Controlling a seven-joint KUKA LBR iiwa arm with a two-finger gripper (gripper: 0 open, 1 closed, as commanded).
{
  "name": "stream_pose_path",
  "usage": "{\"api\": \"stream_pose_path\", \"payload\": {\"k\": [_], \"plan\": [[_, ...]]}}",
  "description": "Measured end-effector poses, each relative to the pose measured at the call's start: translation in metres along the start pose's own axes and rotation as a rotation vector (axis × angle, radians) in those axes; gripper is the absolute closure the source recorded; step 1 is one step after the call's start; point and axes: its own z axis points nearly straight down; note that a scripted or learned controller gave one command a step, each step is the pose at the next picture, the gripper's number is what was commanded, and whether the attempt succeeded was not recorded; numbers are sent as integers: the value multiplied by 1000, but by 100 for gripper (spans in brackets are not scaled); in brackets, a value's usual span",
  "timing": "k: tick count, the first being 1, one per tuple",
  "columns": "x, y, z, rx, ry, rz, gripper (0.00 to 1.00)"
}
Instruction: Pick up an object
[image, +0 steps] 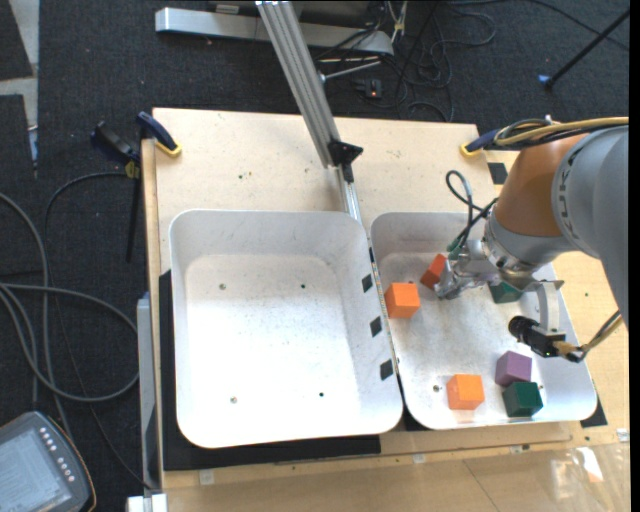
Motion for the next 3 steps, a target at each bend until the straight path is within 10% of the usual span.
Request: {"api": "stream_pose_path", "payload": {"k": [3], "plan": [[-12,-1,-106,-1,0,-2,100]]}}
